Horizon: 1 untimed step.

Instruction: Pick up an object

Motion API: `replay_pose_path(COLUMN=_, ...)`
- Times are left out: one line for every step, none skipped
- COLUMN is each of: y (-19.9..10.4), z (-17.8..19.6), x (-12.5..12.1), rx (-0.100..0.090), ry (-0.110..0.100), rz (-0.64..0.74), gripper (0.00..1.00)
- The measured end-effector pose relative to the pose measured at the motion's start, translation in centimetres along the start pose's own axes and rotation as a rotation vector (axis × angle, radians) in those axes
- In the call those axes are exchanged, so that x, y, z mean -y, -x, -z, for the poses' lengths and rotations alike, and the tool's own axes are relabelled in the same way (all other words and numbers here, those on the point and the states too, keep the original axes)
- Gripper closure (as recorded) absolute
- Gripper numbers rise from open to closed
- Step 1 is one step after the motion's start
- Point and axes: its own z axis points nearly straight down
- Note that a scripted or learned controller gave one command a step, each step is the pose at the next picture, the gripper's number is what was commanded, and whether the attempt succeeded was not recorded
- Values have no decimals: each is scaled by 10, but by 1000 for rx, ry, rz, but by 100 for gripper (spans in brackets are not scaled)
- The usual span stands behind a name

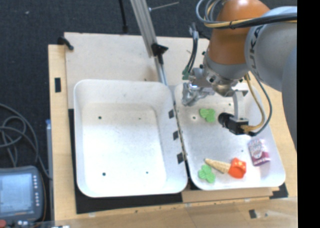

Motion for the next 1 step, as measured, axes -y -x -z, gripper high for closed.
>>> replay_pose_path(y=-52, z=4, x=24, rx=-2, ry=1, rz=3, gripper=100)
